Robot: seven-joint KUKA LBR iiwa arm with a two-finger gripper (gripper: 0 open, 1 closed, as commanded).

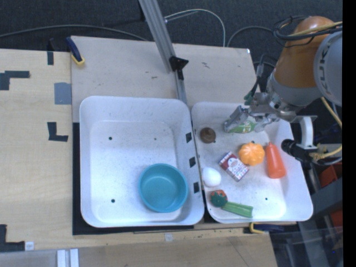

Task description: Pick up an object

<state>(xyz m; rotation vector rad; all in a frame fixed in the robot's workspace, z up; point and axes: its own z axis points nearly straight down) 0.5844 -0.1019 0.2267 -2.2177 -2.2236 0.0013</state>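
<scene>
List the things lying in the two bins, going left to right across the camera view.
Blue bowl → brown piece → red-and-white box → orange pumpkin → carrot.

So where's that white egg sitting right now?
The white egg lies in the right bin, close against its left wall. The small red-and-white box is just to its right, and the green-stemmed toy vegetable is below it.

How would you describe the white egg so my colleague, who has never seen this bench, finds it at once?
Look in the right-hand bin, along its left wall beside the divider between the bins. The egg lies there, just left of the small red-and-white carton and above the green-stemmed vegetable. It is the only plain white, smooth oval among coloured neighbours.
</scene>
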